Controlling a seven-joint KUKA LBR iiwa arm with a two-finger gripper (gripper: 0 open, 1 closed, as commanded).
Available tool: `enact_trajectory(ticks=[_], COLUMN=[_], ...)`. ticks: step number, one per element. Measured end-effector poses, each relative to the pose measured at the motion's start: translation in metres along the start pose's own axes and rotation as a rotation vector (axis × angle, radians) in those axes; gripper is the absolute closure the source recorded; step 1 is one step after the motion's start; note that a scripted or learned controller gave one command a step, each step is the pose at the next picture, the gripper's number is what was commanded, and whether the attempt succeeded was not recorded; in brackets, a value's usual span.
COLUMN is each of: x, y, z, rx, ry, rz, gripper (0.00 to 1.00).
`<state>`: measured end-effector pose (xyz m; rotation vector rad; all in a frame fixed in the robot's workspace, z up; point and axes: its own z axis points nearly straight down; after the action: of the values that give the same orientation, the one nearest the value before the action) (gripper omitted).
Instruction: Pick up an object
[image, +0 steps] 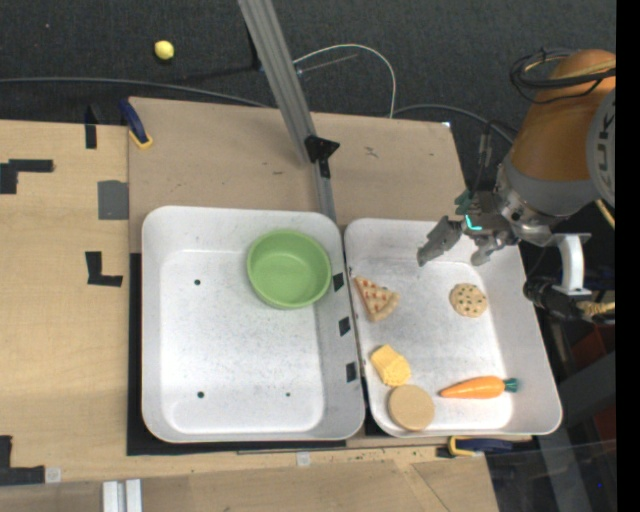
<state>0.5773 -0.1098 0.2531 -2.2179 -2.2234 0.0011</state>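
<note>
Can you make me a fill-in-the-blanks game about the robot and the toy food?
The green bowl sits in the ____ bin.
The carrot is colored ____.
The gripper hangs above the right bin with its fingers ____.
The food closest to the gripper is the ____.

Missing words: left; orange; open; cookie

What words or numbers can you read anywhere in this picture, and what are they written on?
"U", perhaps followed by more: dark lettering at the picture's right edge on the arm; it is cut off, so the full word cannot be read.
No words or numbers can be read on the green bowl, the cookie, the carrot, the two white bins or the bench.
</note>
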Motion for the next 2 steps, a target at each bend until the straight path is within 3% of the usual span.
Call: enact_trajectory(ticks=[2], x=[0.006], y=[-0.008], z=[0.108], rx=[0.002], ry=[0.0], rz=[0.001], gripper=[0.0])
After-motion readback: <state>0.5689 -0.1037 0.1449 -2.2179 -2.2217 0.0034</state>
